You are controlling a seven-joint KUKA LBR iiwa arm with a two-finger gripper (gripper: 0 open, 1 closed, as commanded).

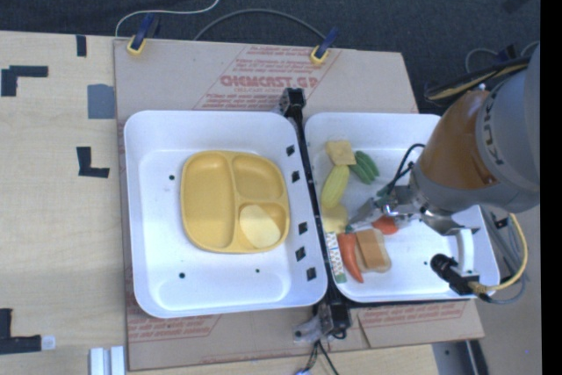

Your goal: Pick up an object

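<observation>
The pincer [373, 211] hangs low in the right bin [413, 287], reaching toward 9 o'clock; if it is open or closed I cannot tell. Its tip is near a small red piece [385, 226]. At 7 o'clock from it lie a toast slice [372, 250] and a carrot [349, 256], long axis from 11 to 5. The left bin [158, 277] carries a yellow plate [211, 198].

Toys [349, 215] crowd the right bin's [399, 287] left half; right half open.
</observation>
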